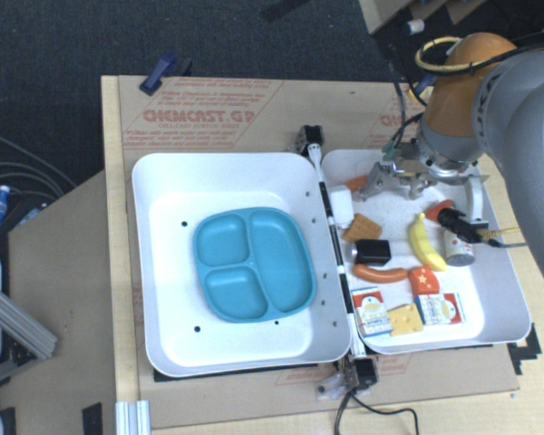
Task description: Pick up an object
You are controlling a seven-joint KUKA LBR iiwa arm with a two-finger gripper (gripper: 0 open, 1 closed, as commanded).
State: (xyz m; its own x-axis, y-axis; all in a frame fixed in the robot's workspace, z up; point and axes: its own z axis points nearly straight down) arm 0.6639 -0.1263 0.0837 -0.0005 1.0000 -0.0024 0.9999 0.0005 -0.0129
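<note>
A: Camera view. What surrounds the gripper [401, 176]?

B: It hangs low over the far end of the right bin [503, 320], its fingers spread wide with nothing between them. Just nearer the camera lie a banana [424, 243], a small dark cylinder with a metal end [456, 238], a tan wedge [363, 227], a black block [373, 251] and a sausage [380, 274]. An orange piece [357, 184] lies just beside the left fingertip.

A: And at the near end?

B: A red cube with a star [423, 281], a yellow cheese slice [403, 319] and two small cartons [372, 313] sit close together, some touching. The near half of the bin is crowded; bare white floor shows mainly under the gripper and along the right wall.

A: What limits movement?

B: The divider [331, 234] between the bins runs just left of the tan wedge and sausage. The arm [517, 89] covers the far right corner.

A: The left bin [163, 333]?

B: It holds one blue compartment plate [252, 263], roughly centred, with open white floor on every side.

A: How do the long items lie?

B: The banana's long axis runs from far to near, curving slightly right at its near end. The sausage lies crosswise, left to right.
</note>
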